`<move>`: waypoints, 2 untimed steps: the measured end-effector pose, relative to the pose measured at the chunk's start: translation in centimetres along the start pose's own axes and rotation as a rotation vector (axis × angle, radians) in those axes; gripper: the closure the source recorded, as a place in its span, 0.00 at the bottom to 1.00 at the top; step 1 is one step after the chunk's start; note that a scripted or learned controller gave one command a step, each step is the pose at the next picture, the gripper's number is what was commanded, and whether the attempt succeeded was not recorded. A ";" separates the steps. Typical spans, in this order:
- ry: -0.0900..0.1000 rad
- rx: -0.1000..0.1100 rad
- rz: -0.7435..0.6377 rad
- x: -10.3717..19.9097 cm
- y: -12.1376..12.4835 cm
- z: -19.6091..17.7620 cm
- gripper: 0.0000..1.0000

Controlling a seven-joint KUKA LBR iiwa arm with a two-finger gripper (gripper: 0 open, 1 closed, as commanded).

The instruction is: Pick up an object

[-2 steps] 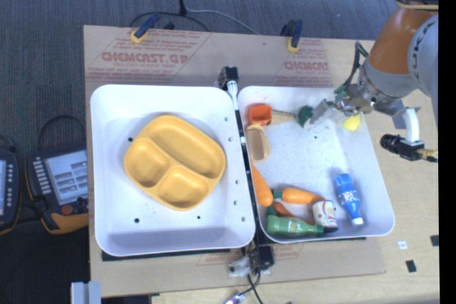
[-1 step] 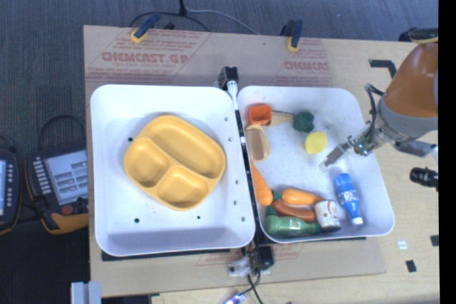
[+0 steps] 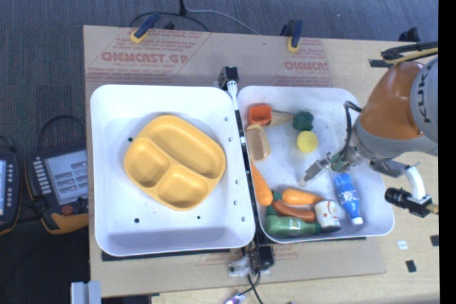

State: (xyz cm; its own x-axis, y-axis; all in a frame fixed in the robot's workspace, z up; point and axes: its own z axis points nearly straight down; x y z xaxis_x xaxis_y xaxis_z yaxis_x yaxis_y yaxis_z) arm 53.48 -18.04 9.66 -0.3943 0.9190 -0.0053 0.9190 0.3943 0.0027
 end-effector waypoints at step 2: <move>-0.021 -0.021 -0.533 0.7 -1.5 -1.0 1.00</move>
State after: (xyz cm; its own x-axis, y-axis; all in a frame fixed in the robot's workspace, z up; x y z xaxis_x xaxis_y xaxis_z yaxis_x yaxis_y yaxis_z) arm 51.81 -17.95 10.67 -0.8058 0.5913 -0.0319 0.5912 0.8064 0.0141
